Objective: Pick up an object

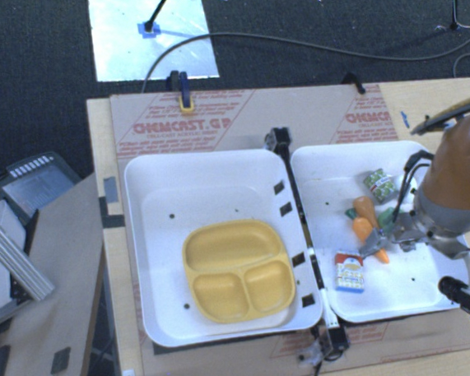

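Bench w/ 2 white bins: we see the left bin (148, 233) holding a yellow tray (239, 269). Right bin (411, 294) has a carrot (363, 216), green packet (378, 184), small carton (351, 272). Gripper (386, 239) sits low just beside the carrot; we can't tell its grip state.

Two bins side by side on the bench (121, 334). In the left bin (149, 199), a tray (236, 267) with three parts, near the front. In the right bin (411, 294), a carrot (364, 219) in the middle, a small can (378, 184) behind it, a little box (351, 272) in front
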Motion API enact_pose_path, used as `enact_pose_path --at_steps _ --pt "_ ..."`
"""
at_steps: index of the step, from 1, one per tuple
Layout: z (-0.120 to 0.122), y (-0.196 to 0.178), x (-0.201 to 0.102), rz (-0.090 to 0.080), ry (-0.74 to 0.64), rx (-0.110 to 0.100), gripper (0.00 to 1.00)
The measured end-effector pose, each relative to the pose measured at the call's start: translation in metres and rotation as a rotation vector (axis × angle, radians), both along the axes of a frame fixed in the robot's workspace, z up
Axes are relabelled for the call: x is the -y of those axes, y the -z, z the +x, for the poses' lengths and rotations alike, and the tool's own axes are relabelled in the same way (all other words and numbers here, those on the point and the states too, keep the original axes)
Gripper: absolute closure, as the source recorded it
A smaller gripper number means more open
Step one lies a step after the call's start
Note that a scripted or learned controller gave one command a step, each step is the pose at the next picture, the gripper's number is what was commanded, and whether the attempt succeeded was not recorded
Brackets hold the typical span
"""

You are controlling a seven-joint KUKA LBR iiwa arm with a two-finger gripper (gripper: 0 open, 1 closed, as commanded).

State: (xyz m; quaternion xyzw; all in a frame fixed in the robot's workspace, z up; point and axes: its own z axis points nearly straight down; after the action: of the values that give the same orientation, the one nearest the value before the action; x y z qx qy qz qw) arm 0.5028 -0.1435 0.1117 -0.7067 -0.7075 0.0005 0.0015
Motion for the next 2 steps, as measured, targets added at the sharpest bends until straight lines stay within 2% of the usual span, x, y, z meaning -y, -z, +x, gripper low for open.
enact_pose_path --at_steps 1,2 --pt "0.003 0.024 -0.001 0.002 0.0 0.006 0.0" --pt "0.005 0.012 0.0 -0.001 -0.002 0.014 1.0"
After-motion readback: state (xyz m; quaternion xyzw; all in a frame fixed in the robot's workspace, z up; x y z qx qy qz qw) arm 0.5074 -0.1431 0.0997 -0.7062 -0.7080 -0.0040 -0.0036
